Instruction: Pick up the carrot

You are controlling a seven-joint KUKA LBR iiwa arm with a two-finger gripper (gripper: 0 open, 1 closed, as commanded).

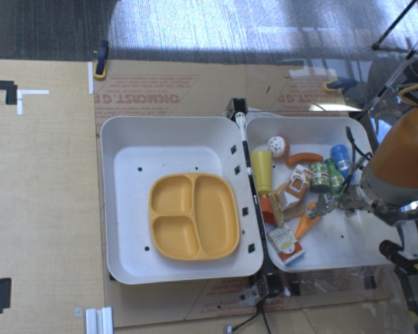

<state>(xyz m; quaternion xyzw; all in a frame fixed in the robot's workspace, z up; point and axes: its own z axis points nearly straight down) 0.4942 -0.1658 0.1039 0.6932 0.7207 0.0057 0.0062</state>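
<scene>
Looking down at a slant, the camera shows a light wooden counter (42, 207) that carries two shallow white bins side by side. Under the bins lies a sheet of brown cardboard (160, 92) with red printed letters, seen upside down. Behind the counter the floor (230, 12) is a dark grey carpet, with a bright bluish patch of light across its middle. A small blue and yellow clamp (101, 60) sits at the back edge of the counter, and black corner marks are at the left side.

The left bin (125, 138) holds a yellow plate (194, 216) with three compartments. The right bin (348, 245) is crowded: a yellow bottle (262, 170), a white ball (276, 145), a red sausage (304, 158), a green can (320, 175), a blue bottle (341, 156), and small cartons (285, 244) near the front wall.

The carrot (306, 223) lies in the right bin, close to its middle, pointing toward the front left, with its upper end just under the gripper. The arm (400, 158) reaches in from the right, and the gripper (325, 206) hangs low over the carrot's upper end. Whether the gripper is released or clenched, I cannot tell, because its end is small and mixed with the things around it.
</scene>
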